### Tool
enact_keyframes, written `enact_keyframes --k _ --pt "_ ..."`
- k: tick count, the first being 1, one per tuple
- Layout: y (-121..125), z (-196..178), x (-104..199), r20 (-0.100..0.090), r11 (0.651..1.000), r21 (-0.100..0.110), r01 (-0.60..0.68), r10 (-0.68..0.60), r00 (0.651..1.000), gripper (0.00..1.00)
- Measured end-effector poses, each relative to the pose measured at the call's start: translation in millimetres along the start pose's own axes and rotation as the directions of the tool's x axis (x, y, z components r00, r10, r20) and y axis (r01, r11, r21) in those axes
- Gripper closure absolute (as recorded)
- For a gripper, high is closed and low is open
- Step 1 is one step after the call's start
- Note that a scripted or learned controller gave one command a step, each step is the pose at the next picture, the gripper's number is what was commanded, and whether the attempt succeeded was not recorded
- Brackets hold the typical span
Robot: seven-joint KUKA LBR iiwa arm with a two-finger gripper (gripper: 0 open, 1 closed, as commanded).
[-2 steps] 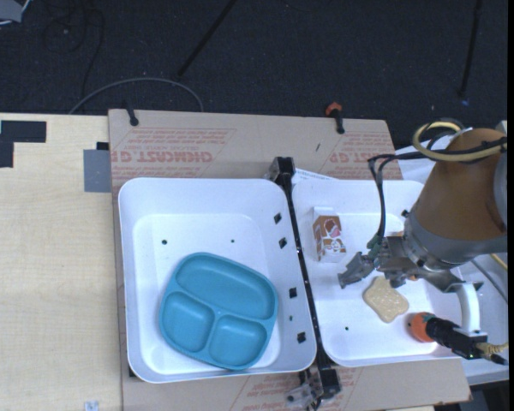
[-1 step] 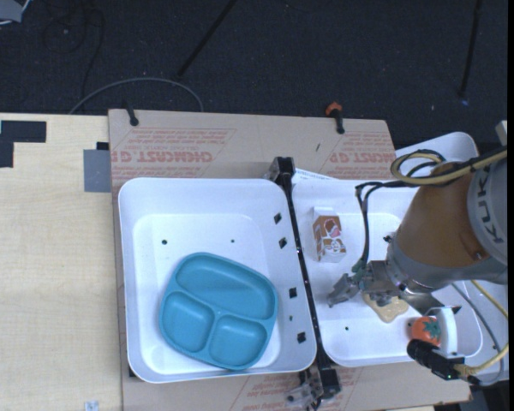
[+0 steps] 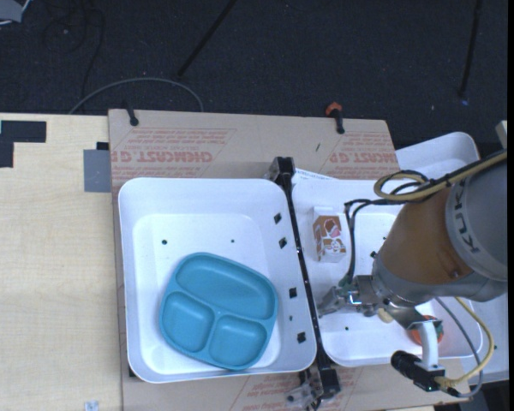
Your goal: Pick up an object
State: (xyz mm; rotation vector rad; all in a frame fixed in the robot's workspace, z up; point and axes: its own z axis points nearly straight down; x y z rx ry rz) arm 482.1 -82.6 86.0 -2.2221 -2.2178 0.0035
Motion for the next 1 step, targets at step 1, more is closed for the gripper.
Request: enact_keyframes --k 1 --pt "0.5 -12.2 -0.9 -0.002 1.0 0.0 -0.006 0.006 1.0 1.0"
